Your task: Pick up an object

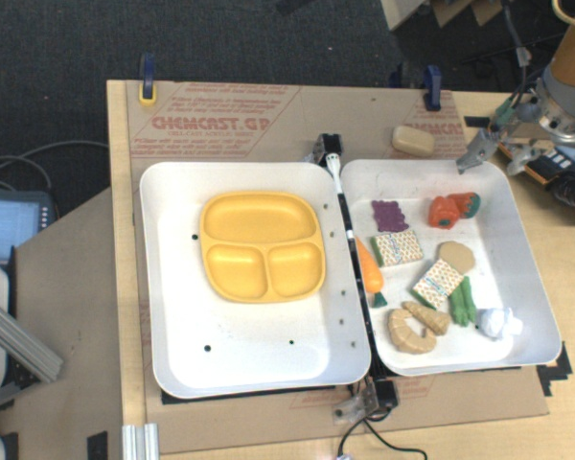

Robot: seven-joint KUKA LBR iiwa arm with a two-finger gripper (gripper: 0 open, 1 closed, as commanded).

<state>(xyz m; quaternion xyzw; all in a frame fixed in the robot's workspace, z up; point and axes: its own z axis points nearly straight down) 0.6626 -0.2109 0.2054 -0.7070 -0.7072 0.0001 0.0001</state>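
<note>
- The arm's tool (481, 149) hung at the upper right of the frame, just above the top edge of the right bin (527, 257); whether it was apart or together could not be told, and nothing showed in its grip.
- The left bin (172, 286) held a yellow three-compartment plate (263, 245), lying flat toward the upper middle of that bin.
- In the right bin, toy food pieces lay scattered. A purple grape bunch (390, 216) sat near the top left, with a red tomato-like piece (452, 210) to its right, nearest the tool but apart from it.
- An orange carrot (369, 266) lay along the right bin's left wall, just beside a patterned square packet (399, 248).
- A second patterned packet (438, 282) lay tilted near the bin's middle, below a tan round cookie-like piece (455, 255) and touching a green vegetable piece (463, 301).
- Tan bread-like pieces (417, 328) rested near the bottom of the right bin, and a small white-and-blue item (496, 323), too blurred to identify, sat toward the lower right corner.
- A pale beige block (413, 140) lay outside the bins on the table (230, 123), above the right bin's top left corner.
- Two blue clamps (148, 77) gripped the far edge of the cardboard-covered table, one at upper left and one near upper centre.
- A black clip (328, 147) sat where the two bins met at the top.
</note>
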